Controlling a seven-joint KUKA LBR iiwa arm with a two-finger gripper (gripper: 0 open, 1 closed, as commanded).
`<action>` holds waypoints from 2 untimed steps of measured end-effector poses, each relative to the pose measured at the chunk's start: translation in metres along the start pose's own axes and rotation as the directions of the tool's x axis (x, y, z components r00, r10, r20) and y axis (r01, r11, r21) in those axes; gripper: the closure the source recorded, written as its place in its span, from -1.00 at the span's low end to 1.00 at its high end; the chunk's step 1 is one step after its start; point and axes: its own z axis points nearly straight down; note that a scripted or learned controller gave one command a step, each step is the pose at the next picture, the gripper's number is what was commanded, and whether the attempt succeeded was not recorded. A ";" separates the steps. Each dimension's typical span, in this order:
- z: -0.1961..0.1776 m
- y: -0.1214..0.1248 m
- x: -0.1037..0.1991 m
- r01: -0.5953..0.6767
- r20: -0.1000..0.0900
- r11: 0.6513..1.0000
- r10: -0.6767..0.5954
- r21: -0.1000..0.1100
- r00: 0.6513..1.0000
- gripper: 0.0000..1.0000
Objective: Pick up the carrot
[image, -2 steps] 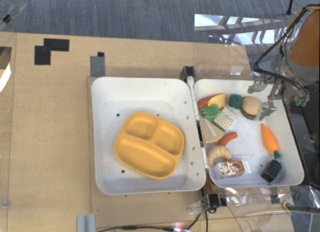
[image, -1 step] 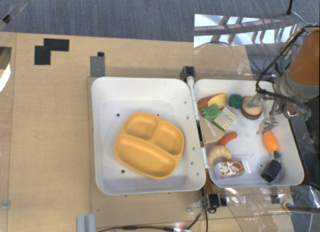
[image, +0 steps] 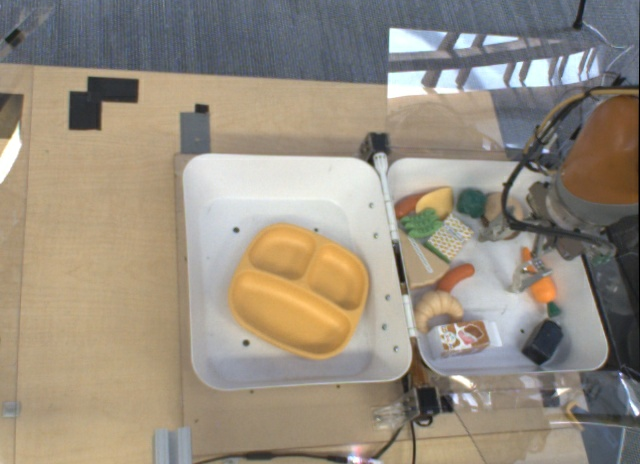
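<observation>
The carrot [image: 543,290] is a small orange piece with a green tip, lying in the right part of the right white bin [image: 500,360]. My gripper [image: 527,277] hangs from the orange-banded wrist [image: 605,152] and reaches down right at the carrot's upper left end, touching or nearly touching it. The gripper's own body hides how it meets the carrot.
In the right bin are a black block [image: 543,342], a small carton [image: 462,336], a croissant [image: 440,304], a red sausage [image: 455,277], a checkered packet [image: 447,239], green toys [image: 470,200] and a yellow fruit [image: 432,200]. The left bin [image: 210,252] holds a yellow divided plate [image: 300,289].
</observation>
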 end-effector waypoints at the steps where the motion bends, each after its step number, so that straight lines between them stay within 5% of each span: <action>1: -0.004 0.013 0.036 0.283 -0.004 0.959 -0.283 -0.005 0.959 -1.00; 2: -0.001 0.021 0.051 0.606 0.002 0.796 -0.606 0.000 0.796 -1.00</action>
